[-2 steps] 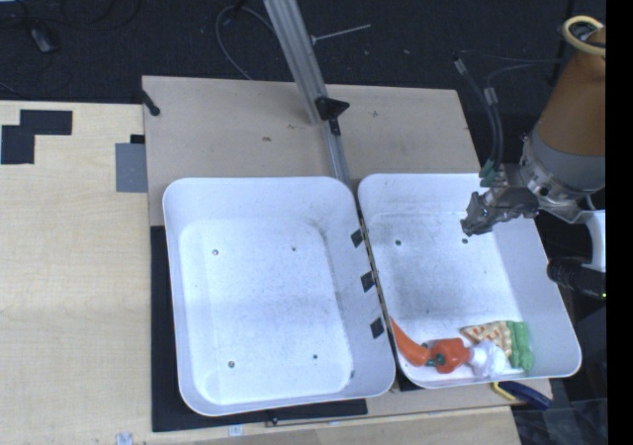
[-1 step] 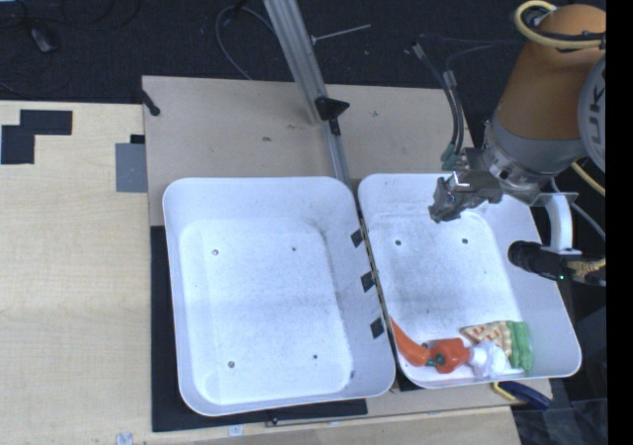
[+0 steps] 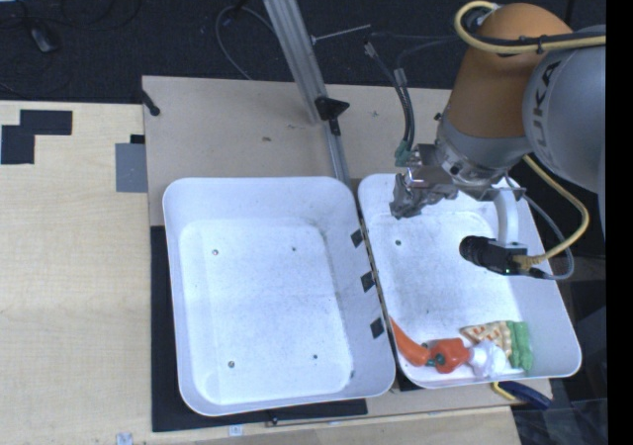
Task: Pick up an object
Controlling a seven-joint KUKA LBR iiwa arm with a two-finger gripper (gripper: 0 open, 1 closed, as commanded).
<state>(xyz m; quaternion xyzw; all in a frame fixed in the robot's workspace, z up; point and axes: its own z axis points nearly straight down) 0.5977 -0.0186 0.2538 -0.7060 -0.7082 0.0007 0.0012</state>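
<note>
My gripper (image 3: 407,202) hangs over the far left part of the right bin (image 3: 450,287), with nothing visible between its fingers. Several small objects lie bunched along that bin's near edge: an orange carrot-shaped piece (image 3: 406,345), a red piece (image 3: 450,353), a tan ridged piece (image 3: 494,334), a green piece (image 3: 521,344) and a white piece (image 3: 486,362). The gripper is well away from them, toward the far side. A black cylindrical part (image 3: 489,252) of the arm juts out over the bin's right side.
The left bin (image 3: 262,295) lies beside the right one, joined by black clips (image 3: 366,281). A slanted aluminium rail (image 3: 297,47) rises behind the bins. Cables trail across the dark floor at the back.
</note>
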